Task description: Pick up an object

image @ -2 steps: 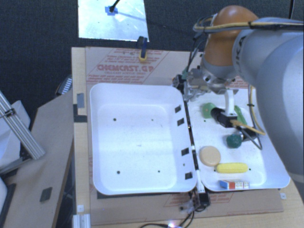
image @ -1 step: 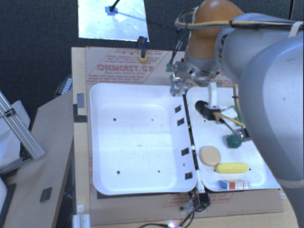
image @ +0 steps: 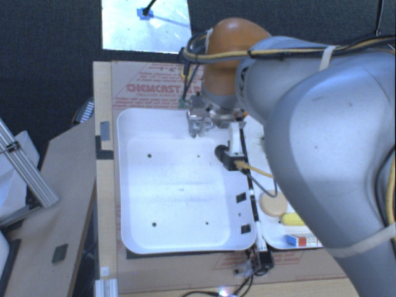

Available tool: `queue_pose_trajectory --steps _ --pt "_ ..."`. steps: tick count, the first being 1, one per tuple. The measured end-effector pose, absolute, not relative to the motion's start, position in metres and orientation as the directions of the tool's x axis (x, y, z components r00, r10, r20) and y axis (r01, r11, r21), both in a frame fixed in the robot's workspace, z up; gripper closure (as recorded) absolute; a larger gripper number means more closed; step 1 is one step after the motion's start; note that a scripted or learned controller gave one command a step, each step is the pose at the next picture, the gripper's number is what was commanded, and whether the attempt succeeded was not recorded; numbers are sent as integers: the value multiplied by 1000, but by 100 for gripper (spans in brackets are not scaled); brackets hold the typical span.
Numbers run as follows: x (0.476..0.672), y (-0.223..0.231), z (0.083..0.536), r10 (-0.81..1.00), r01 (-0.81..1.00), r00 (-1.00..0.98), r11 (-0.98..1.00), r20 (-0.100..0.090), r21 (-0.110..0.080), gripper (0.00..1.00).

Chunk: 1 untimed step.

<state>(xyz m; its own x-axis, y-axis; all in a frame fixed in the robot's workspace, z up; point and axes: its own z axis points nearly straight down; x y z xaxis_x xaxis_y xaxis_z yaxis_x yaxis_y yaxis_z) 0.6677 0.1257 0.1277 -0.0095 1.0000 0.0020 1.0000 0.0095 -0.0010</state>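
- The claw [image: 197, 127] is seen hanging at the far edge of the left bin [image: 133, 184], just over its back rim.
- How far the claw is open cannot be told; the metal parts are small and blurred, and nothing is seen held in it.
- Above the claw, the orange band [image: 230, 48] and the grey arm [image: 322, 135] are seen, the arm covering most of the right bin [image: 291, 243].
- Nearer the camera than the claw and to its right, objects are seen in the uncovered corner of the right bin: a tan disc [image: 271, 204], a yellow piece [image: 292, 218] touching it, and a small box [image: 297, 239] with red and blue marks just in front.
- A black fitting [image: 225, 156] is seen close below and right of the claw, beside the divider between the bins.
- Behind the claw lies a cardboard sheet [image: 148, 88] with red print, on which the bins are set.
- All the objects lie well apart from the claw.
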Motion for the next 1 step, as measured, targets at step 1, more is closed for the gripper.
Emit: queue_pose_trajectory --steps 1 --pt "669 132 128 1000 1000 -5 5 1 2 100"
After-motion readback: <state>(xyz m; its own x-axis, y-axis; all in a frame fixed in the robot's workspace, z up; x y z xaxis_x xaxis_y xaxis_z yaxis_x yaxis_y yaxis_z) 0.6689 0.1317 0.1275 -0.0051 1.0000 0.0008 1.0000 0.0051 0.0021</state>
